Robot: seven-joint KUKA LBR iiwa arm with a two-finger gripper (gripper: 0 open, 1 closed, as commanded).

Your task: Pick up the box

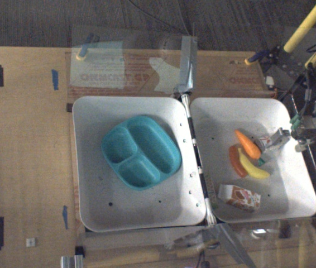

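The box (239, 197) is a small white and reddish-brown carton lying flat near the front of the right bin (297, 188). My gripper (281, 137) reaches in from the right edge over the upper right part of that bin. It is well behind the box and apart from it. Just left of the gripper tip lie an orange carrot (248, 144), a yellow banana (253, 167) and an orange oblong piece (237, 161). A small pale item (265, 144) sits right at the gripper tip; I cannot tell what it is.
The left bin (91, 205) holds a teal divided plate (141, 151). A metal divider (194, 161) runs between the bins. A clear plastic sheet (124, 66) lies behind the bins, and cables and a yellow rod (309, 21) stand at the back right.
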